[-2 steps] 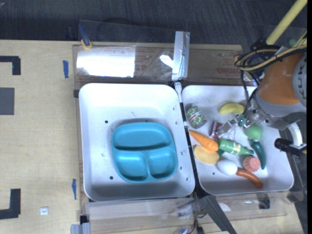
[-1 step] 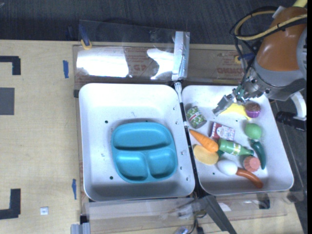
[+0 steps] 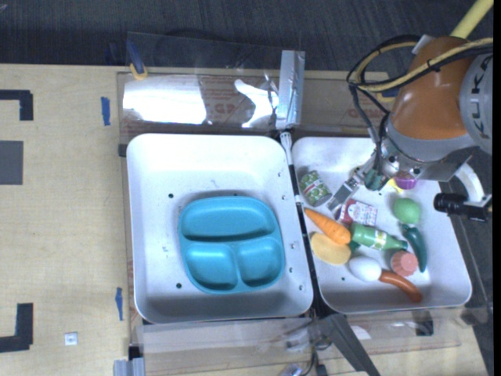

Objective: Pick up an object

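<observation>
Nearest the camera, along the front of the right bin [image 3: 462, 288], lie an orange-red pepper [image 3: 401, 284], a white egg [image 3: 363, 269] and a round reddish piece [image 3: 404, 262]. Just behind them sit a yellow lump [image 3: 329, 250], a carrot [image 3: 327, 224] and a green bottle [image 3: 376, 238], packed so closely that several touch. A dark green pepper [image 3: 415, 245] and a pale green ball [image 3: 406, 210] lie to the right, with a pink-and-white carton [image 3: 361, 211] between the carrot and the ball. Farther back, a small green packet [image 3: 313, 186] rests near the left wall. The left bin [image 3: 149, 210] holds a blue divided tray [image 3: 232, 242].

At the far side of the right bin the gripper [image 3: 354, 188] hangs low over the toys; I cannot tell how wide it stands, and nothing is visibly held. Because the pile is so crowded, a descent here could wedge between the carton and the packet, nudge round pieces aside, or close on an edge that slips free.
</observation>
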`<state>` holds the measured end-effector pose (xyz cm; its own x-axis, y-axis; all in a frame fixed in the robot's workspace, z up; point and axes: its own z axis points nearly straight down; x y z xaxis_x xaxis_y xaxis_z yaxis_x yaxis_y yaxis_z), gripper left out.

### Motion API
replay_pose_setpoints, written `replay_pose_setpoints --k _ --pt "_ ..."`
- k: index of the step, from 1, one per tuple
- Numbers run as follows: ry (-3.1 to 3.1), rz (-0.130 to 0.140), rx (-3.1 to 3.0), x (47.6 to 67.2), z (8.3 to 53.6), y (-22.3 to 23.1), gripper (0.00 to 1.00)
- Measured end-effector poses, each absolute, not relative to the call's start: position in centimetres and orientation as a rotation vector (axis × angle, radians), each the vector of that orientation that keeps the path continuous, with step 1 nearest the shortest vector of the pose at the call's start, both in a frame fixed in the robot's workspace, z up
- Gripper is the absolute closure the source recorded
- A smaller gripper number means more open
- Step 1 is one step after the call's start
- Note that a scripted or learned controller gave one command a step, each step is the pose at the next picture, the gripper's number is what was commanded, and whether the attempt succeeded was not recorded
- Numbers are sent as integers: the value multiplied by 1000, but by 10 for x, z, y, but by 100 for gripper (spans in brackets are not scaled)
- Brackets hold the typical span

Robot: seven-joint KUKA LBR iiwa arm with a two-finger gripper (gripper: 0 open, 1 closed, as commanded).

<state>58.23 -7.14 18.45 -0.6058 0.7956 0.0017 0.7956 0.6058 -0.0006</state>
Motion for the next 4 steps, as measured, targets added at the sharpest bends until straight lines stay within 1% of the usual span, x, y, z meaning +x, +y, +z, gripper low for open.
replay_pose_setpoints --k 1,2,3,4 --pt "-2788 3 -1440 619 100 -102 0" --pt "-2609 3 -1755 649 86 -120 0" --pt "-2666 0 -1661 513 104 -100 0" --pt "-2666 -1 -1660 513 104 -99 0"
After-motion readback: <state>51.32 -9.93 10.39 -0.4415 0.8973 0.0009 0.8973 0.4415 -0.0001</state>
